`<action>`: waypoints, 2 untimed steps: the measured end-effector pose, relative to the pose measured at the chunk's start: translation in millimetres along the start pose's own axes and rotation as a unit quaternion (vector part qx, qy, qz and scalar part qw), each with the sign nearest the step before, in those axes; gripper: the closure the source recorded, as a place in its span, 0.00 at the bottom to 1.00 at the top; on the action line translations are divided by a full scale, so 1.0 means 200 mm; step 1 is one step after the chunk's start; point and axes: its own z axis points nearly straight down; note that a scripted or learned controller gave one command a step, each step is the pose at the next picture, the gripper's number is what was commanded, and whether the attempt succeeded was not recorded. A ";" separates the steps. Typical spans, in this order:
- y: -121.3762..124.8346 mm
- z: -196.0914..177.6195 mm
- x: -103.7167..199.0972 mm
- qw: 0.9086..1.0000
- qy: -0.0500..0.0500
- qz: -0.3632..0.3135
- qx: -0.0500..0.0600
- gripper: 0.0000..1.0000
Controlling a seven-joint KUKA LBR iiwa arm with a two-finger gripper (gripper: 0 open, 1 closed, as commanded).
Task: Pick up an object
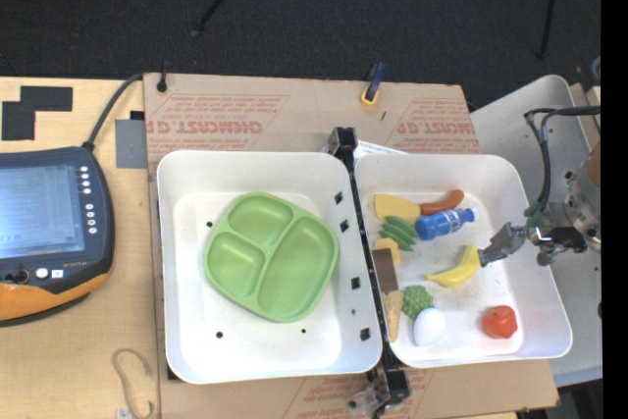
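The gripper (494,248) reaches in over the right bin (535,201) near its right edge; how far it is open cannot be told. Just beside its tip lies the yellow banana (457,269), long axis slanting from lower left up to the right

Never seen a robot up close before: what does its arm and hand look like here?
At the camera view's right edge, a slim grey hand pokes over the right white bin. Behind it sit dark metal wrist parts with a small green spot, and black cables loop above.
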 end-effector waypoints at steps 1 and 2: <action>0.01 -0.03 0.00 1.000 -0.001 -0.001 -0.004 0.00; 0.04 0.28 -0.02 1.000 0.000 -0.002 -0.002 0.00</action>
